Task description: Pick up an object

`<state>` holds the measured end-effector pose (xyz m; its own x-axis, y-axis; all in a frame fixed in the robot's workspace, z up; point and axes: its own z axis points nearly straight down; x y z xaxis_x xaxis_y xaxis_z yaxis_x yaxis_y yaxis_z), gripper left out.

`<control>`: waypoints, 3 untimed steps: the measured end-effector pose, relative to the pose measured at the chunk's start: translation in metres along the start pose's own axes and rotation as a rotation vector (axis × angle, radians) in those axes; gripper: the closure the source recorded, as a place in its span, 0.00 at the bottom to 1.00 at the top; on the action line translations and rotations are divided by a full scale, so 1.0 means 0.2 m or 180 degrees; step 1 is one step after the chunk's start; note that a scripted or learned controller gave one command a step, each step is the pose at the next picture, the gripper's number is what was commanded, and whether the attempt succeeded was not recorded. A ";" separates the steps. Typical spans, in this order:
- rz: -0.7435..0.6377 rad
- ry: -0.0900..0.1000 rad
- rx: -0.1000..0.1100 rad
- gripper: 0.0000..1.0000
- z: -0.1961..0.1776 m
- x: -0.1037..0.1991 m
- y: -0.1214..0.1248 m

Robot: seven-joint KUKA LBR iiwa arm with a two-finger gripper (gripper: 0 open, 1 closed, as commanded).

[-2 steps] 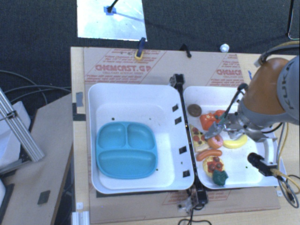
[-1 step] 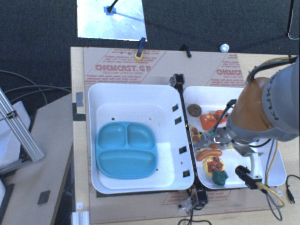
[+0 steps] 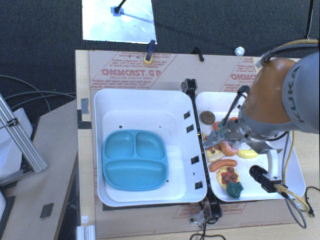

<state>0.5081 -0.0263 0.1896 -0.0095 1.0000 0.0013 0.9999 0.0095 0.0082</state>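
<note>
My gripper (image 3: 218, 137) hangs low over the right bin (image 3: 296, 176), near its left wall, reaching in from the right. Toy food lies beneath and around it. A pink donut (image 3: 229, 148) and a yellow piece (image 3: 214, 154) sit just below the gripper. A yellow banana (image 3: 247, 154) lies to its right. A brown round piece (image 3: 207, 117) sits toward the back. Nearer the front lie an orange sausage (image 3: 223, 164), a pizza slice (image 3: 229, 175) and a green broccoli (image 3: 235, 189). The wrist hides part of the bin behind it.
The left bin (image 3: 140, 100) holds a blue divided plate (image 3: 134, 159). A black-clipped divider (image 3: 196, 134) runs between the two bins. The cardboard-covered bench (image 3: 130, 71) surrounds both bins.
</note>
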 end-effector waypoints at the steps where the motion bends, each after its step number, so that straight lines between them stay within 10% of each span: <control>1: 0.0031 -0.0006 0.0024 0.00 0.14 -0.37 -0.03; 2: 0.0011 -0.0004 0.0016 0.00 0.02 -0.11 0.12; 3: 0.0034 -0.0004 0.0029 0.00 0.40 -0.29 0.08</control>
<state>0.5255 -0.0845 0.1090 0.0011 1.0000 0.0001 1.0000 -0.0011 -0.0009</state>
